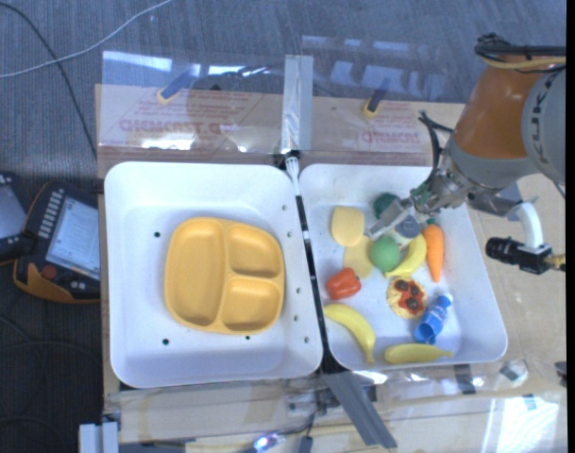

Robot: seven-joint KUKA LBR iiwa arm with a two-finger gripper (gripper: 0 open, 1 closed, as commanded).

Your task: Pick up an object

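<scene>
The table [117, 111] carries two white bins. The left bin [136, 196] holds a yellow divided tray [223, 275]. The right bin [476, 319] holds toy food, where the gripper [407, 217] hangs low over a green ball [385, 253], likely its target; its grip state I cannot tell.

Smooth, glossy white plastic bins [136, 347]; matt yellow plastic tray [224, 274]; shiny plastic toy foods, e.g. carrot [434, 249]; rough grey carpet [79, 17].

Bright, even light; slight softness.
</scene>
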